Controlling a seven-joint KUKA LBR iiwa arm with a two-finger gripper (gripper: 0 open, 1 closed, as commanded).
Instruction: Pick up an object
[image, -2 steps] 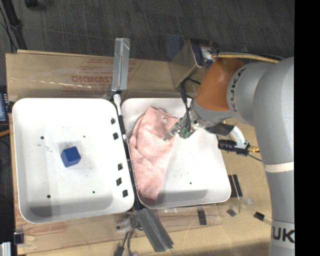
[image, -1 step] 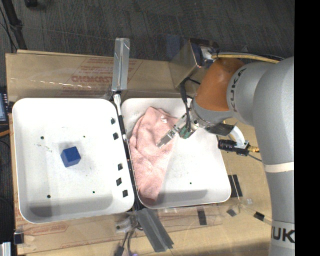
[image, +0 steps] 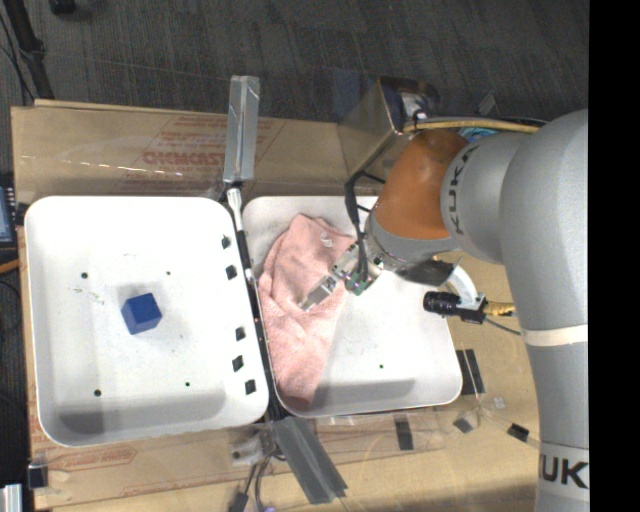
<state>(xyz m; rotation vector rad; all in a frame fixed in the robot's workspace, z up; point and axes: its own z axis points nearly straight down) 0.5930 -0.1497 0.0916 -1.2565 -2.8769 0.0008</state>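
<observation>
The grey arm (image: 520, 210) sits closest to the lens, filling the right side and bending leftward through its orange band (image: 415, 195) toward the bins. Starting from the left, a sheet of brown cardboard (image: 130, 150) lies under and behind both bins. The left bin (image: 100, 385) holds one thing, a small blue cube (image: 142, 312), which rests flat on the floor a little left of the bin's middle and well apart from every wall. The right bin (image: 400, 350) stands just beside it, their rims meeting along a narrow seam.

A pink cloth (image: 295, 330) lies crumpled in the left half of the right bin (it runs from near the far wall down almost to the near wall), its left edge against the wall next to the seam. The gripper (image: 338, 283) is down at the cloth's upper right part, on or just over its folds. The view cannot settle whether the jaws are apart, together or pinching the fabric. The right half of that bin's floor is bare white.
</observation>
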